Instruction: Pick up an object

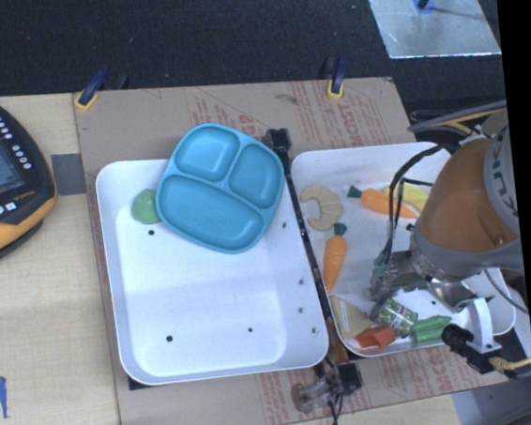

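Low over the right-hand shallow white bin [336, 166], the pincer [394, 308] seemingly touches a small green-banded can [398, 315]; its grip state is unclear. Crowding red block [375, 339] and green piece [431, 328] could spoil the grasp.

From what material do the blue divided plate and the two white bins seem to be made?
The blue divided plate: probably moulded plastic, with uniform colour, rounded compartments and a soft sheen. The left bin and right bin: likely smooth plastic too, plain white with rounded rims, though painted metal is possible.

left bin [133, 296] floor open; blue plate [220, 185] crowds its top.
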`<state>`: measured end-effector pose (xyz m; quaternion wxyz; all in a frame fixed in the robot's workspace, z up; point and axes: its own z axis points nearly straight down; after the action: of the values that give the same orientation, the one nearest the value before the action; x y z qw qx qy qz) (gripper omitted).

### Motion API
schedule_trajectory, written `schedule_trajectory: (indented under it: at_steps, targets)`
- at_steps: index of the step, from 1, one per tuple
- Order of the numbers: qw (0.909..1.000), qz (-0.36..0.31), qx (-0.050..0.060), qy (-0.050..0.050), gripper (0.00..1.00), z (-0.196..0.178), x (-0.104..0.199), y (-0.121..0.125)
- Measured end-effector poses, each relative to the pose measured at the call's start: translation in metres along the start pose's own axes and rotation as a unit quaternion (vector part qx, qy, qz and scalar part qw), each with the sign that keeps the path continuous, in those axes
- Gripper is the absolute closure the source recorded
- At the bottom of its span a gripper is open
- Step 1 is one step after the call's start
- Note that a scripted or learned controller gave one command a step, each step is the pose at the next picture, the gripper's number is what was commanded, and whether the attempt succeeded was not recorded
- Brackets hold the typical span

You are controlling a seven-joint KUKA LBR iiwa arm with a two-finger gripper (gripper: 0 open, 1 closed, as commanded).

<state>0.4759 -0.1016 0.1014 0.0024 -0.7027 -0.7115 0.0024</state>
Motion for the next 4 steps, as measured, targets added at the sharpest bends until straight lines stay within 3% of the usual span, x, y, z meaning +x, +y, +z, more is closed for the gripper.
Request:
schedule_trajectory:
  at_steps: [1, 4]
  targets:
    - [1.0000, 0.000, 0.000, 0.000, 0.00, 0.0001, 0.0000, 0.0000]
    - [1.0000, 0.002, -0.002, 0.000, 0.00, 0.0100, 0.0098, 0.0001]
